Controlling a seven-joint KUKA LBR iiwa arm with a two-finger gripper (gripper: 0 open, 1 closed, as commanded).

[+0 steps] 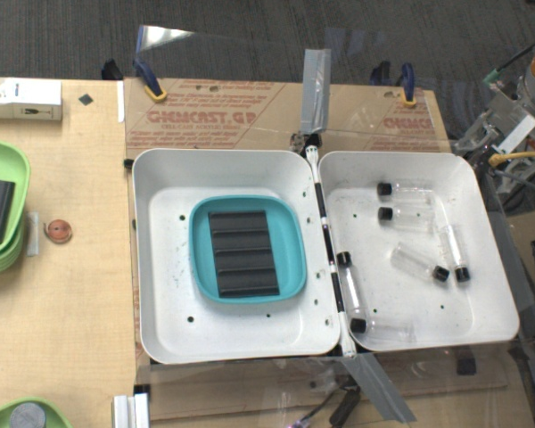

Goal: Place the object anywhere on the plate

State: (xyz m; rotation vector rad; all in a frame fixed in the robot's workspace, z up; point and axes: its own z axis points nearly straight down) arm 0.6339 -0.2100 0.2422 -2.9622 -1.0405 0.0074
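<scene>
A teal square plate [200,239] lies in the middle of the left bin [160,319]. A dark grey ridged block [243,252] rests flat on the plate and covers most of its floor. Several clear tubes with black caps lie loose in the right bin [481,319]. One tube [408,193] is near the back and another tube [452,250] is at the right. A third tube [349,291] lies along the left wall.
Behind the bins, a cardboard sheet [214,114] is held by clamps. On the wooden bench at left sit a green dish [2,205], a small orange disc [59,230] and a white box [22,101]. Cables and hardware [508,141] crowd the right edge.
</scene>
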